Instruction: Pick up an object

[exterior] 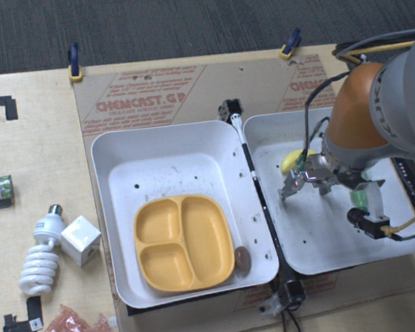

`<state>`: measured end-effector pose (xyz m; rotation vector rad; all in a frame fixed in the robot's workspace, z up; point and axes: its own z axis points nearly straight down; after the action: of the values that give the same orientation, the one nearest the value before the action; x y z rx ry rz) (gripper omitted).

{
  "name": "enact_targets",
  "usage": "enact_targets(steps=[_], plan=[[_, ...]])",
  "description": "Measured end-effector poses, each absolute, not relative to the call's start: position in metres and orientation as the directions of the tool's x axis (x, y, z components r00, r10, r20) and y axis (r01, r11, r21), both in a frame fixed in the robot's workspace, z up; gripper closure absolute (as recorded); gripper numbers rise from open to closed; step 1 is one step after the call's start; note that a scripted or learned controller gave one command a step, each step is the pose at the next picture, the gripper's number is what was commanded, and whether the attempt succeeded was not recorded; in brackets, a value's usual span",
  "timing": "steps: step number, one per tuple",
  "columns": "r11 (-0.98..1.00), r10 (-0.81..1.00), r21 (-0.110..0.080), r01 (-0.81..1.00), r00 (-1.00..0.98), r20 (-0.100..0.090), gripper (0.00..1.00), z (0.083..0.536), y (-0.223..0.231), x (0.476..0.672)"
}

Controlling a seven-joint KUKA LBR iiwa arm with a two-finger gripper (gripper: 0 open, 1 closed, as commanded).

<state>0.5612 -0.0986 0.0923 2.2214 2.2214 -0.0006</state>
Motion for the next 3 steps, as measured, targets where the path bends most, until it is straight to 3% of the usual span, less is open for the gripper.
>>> enact_targets(steps=[1,2,3], plan=[[-0.003,1.000,0.001,1.000,0.003,-0.001,1.00,0.102,-0.100,0.562],[-0.003,1.000,0.001,1.000,0.003,-0.001,0.00,0.102,-0.100,0.562],[0.002,1.000,0.000,1.000,-0.002,-0.001,0.00,0.093,-0.097,0.623]])
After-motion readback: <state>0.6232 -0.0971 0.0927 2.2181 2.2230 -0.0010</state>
